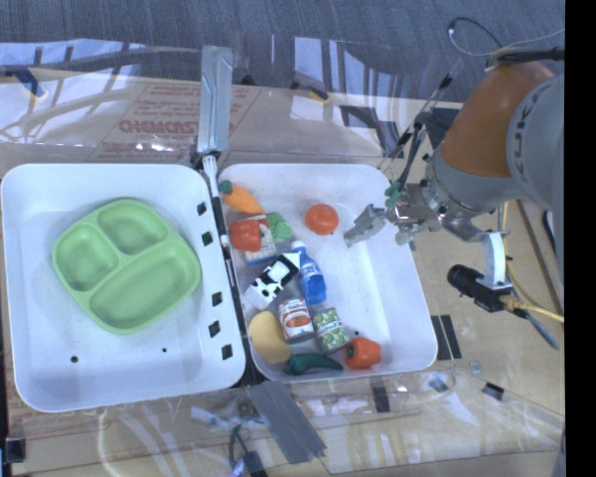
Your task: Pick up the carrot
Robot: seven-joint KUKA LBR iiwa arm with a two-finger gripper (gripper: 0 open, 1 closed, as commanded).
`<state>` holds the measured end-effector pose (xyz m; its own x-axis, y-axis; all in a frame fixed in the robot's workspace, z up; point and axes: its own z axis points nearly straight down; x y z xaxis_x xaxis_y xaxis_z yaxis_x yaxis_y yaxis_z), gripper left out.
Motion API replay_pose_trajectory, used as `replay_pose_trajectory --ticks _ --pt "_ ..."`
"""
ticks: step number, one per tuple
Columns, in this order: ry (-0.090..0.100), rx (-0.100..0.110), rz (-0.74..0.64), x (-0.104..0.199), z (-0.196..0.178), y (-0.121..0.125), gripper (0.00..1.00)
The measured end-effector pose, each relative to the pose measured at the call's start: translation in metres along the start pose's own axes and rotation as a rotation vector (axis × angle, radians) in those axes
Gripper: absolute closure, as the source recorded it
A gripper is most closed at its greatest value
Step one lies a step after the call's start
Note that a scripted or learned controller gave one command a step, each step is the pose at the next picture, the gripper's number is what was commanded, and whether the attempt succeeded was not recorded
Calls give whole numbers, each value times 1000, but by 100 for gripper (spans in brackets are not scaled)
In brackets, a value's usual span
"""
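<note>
While carrot (243, 201) lies upper-left in bin (402, 276) — tool (363, 229) apart.

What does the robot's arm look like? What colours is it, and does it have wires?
The arm is grey with a fat, rounded orange band above the wrist. Thin dark cables run along it, and one loops above the orange part. At the end sits a small silvery-grey metal tool with two fingers, hanging over the right white bin.

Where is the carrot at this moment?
The carrot lies in the right bin, in its far left corner beside the divider, just above a tomato and left of the orange ball.
</note>
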<state>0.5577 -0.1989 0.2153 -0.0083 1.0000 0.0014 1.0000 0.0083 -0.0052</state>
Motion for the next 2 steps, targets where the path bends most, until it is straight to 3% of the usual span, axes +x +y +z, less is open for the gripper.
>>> replay_pose_trajectory --ticks 1,2 --pt "-2 -5 -77 25 -58 63 0" --pt "0 0 -64 129 -17 79 0"
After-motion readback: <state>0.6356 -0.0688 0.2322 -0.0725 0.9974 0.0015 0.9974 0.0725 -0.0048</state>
